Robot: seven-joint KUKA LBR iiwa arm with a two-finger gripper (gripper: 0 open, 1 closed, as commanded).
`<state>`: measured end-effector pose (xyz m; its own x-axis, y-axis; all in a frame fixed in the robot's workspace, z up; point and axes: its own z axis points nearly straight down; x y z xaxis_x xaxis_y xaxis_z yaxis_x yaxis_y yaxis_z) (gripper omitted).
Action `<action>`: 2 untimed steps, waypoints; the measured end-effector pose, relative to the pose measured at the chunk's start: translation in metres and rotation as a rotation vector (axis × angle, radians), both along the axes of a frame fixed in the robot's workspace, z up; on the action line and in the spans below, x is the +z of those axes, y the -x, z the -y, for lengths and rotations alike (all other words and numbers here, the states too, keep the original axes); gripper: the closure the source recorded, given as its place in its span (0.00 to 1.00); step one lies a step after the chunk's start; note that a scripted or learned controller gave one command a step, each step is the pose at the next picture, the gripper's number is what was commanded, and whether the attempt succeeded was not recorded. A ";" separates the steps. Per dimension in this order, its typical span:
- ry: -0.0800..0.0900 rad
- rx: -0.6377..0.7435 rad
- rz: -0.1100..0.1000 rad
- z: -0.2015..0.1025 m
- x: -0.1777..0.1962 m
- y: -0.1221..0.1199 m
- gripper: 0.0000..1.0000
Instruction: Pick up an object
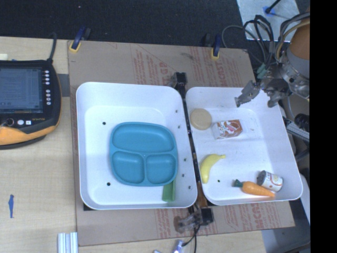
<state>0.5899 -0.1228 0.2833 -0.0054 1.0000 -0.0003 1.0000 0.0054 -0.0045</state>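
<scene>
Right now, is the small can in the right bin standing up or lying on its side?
Lying on its side. The can shows its printed side wall facing up, resting on the bin floor beside the carrot.

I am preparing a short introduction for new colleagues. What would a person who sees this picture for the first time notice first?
Most striking is the big blue divided plate that lies in the left bin. Next come the bright things in the right bin: a yellow banana near its left wall and an orange carrot by its near right corner. The arm's pincer hangs over that bin's far right part, holding nothing.
</scene>
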 end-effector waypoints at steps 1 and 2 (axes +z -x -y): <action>0.001 0.000 -0.001 0.019 -0.083 0.006 0.00; 0.001 0.000 -0.003 0.036 -0.137 -0.009 0.00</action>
<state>0.5987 -0.1583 0.1467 -0.0050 1.0000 -0.0008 1.0000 0.0050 -0.0070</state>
